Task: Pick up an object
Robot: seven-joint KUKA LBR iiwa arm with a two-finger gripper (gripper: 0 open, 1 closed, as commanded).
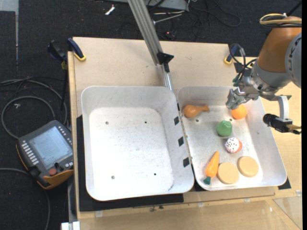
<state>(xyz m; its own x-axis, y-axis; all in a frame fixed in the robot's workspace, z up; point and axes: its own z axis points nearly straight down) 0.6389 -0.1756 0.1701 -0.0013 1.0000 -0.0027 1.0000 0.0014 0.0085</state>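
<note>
The right bin (268, 143) holds several small objects: an orange ball (239, 112), an orange pear-shaped toy (194, 110), a green object (224, 128), a white die with dots (232, 145), a toy carrot (211, 165) and two tan discs (228, 173) (248, 166). My gripper (235, 101) hangs at the back of the right bin, directly over the upper left edge of the orange ball. Its tips are close to the ball, and I cannot see whether they touch it.
The left bin (91, 104) lies beside the right one. A slanted metal pole (146, 25) runs down to the gap between the bins. Clamps (76, 49) (234, 51) sit at the bench's back corners. A teach pendant (45, 150) rests at far left.
</note>
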